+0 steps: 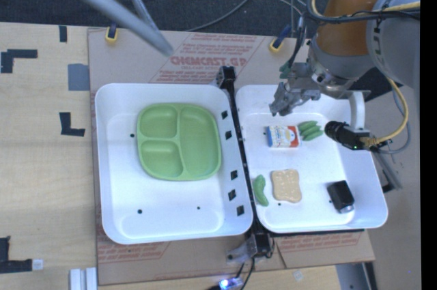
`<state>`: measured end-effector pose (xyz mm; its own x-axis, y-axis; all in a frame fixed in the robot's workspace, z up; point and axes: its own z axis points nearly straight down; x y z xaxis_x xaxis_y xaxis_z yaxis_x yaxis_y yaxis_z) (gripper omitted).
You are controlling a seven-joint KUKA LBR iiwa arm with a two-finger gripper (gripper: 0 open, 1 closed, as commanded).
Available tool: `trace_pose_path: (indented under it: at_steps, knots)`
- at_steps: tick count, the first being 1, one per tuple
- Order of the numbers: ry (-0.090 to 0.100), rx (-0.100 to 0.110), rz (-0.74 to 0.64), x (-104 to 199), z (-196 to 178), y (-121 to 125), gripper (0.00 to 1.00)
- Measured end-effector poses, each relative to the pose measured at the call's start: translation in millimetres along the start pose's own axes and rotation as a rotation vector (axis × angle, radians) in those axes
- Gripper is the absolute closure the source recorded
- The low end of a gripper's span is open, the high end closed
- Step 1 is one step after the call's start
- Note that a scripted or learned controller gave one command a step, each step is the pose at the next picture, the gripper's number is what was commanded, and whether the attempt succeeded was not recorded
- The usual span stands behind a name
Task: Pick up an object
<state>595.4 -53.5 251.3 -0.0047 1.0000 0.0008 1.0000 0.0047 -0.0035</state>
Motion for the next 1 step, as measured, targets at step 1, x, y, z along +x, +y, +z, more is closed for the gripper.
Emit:
trace_pose_path:
  at_steps: [1]
  knots:
    - [0.0,0.001,-0.001,50.0,17.8,-18.7,1.0]
